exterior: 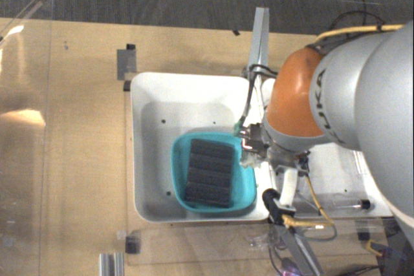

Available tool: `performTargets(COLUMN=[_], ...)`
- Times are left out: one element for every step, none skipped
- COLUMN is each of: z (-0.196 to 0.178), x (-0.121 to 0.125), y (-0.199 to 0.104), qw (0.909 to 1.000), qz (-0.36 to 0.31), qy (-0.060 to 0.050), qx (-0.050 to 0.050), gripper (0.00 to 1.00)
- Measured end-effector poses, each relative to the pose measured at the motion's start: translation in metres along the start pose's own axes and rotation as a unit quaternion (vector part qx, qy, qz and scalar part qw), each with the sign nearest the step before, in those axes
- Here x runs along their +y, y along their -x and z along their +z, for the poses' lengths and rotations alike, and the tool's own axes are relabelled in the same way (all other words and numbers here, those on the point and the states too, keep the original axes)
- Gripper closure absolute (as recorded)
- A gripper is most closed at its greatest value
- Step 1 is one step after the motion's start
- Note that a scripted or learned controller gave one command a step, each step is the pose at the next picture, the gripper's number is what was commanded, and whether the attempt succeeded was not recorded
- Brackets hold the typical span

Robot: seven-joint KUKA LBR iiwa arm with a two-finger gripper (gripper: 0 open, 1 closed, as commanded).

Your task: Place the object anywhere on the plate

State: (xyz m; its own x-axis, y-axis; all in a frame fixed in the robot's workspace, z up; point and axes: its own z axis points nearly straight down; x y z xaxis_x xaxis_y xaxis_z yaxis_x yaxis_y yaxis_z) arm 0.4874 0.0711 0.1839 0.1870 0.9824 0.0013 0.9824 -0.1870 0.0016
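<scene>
While the grey arm (349,106) reaches in over the divider between the bins, its gripper is hidden under the wrist, so its state cannot be told. Just left of the wrist, a dark ridged block (209,172) lies flat on the teal plate (180,150) in the left white bin (155,119).

— Where's the plate (183,153)?
— In the left bin (150,132), toward its near right corner, close to the front wall.
— And the block (209,172)?
— Lying on the plate, about centred.
— The arm (336,100)?
— It reaches in from the right, over the wall between the bins and covering most of the right bin (346,187). Its wrist hangs just beside the plate's right edge.
</scene>
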Motion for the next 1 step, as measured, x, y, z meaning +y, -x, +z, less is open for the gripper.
performTargets(z=[0.0000], x=[0.0001], y=[0.0003], qw=[1.0000], qz=[0.000], qy=[0.000], qx=[0.000], gripper=[0.00])
